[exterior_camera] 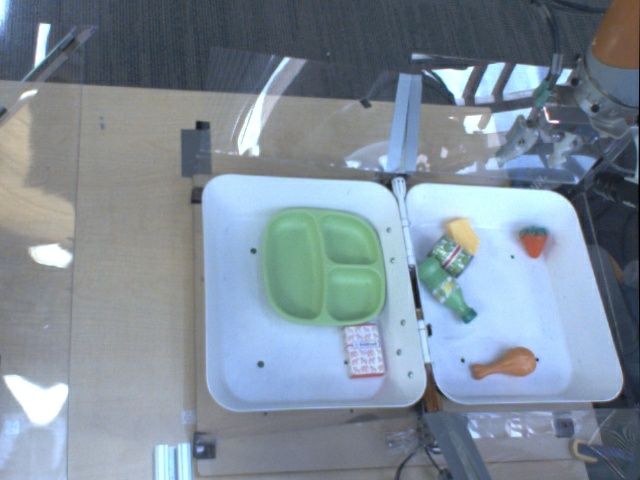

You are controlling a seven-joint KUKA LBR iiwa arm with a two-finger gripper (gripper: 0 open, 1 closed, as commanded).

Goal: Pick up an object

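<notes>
The arm sits at the upper right, above the far edge of the right bin, its orange band at the frame's corner. The gripper hangs there amid glare from the clear shield, outside the bin; I cannot tell how it stands.

In the right bin, well below and left of the gripper, lie a green bottle with a labelled can and a yellow block touching at its upper end. A toy strawberry lies nearest the gripper, by the bin's far right. A toy drumstick rests near the front wall.

The left bin holds a green divided plate and, just beside its lower right corner, a small patterned card box.
</notes>
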